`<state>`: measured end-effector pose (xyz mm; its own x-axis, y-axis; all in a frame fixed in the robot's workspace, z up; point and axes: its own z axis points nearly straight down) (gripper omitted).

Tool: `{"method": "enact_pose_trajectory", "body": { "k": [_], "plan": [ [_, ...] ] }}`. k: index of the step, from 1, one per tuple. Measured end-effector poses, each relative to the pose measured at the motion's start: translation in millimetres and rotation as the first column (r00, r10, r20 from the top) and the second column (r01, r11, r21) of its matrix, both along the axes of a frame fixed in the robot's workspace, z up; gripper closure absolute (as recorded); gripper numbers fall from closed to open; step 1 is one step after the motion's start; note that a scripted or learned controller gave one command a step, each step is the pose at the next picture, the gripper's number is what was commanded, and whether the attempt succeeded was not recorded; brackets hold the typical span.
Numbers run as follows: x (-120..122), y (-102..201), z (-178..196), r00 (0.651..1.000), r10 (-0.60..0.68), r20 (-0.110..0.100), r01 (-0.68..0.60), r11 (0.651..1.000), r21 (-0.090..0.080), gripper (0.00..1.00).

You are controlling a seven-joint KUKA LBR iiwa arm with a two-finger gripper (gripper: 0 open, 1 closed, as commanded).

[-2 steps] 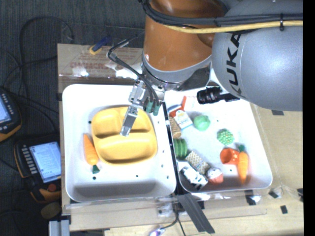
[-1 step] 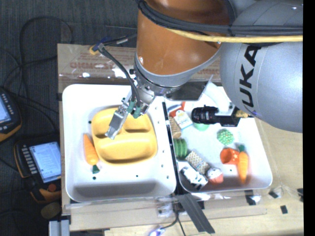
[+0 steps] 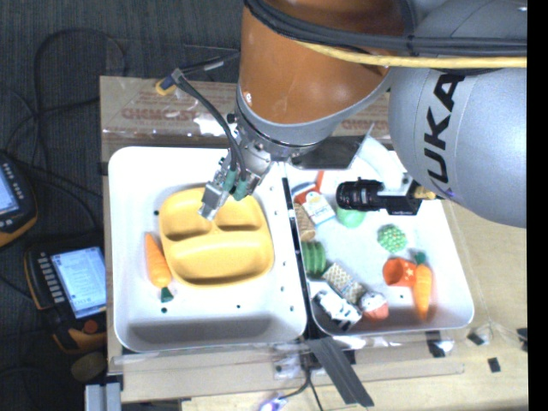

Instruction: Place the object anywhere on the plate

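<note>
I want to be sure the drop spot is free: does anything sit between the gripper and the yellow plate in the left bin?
Nothing visible does. The gripper hangs over the far left part of the yellow plate, with no item on the plate beneath it. The orange carrot lies beside the plate's left edge, not on it.

Bench [image 3: 503,308]: pale wood-coloured top, bare at the right and near-right edge, with a brown board [image 3: 145,110] bearing faded reddish print along the far side and a metal rail [image 3: 205,360] running along the near edge. Lying directly on it: left bin [image 3: 124,229], shallow, white, with rounded corners, and right bin [image 3: 460,274] of the same make, the two set side by side with their inner rims touching down the middle. Also on the top: a few small dark bits [image 3: 494,365] near the right corner, loose and well apart from the bins.
</note>
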<state>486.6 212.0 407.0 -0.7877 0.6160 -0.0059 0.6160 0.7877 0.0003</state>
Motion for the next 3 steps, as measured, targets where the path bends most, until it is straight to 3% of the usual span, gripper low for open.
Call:
{"method": "enact_pose_trajectory", "body": {
  "k": [2,3],
  "plan": [
    [2,1,19,1.000,0.001,0.003,-0.001,1.000,-0.004,1.00],
    [-1,-36,-1,0.907,0.422,-0.003,-0.422,0.907,0.002,1.00]
  ]
}}
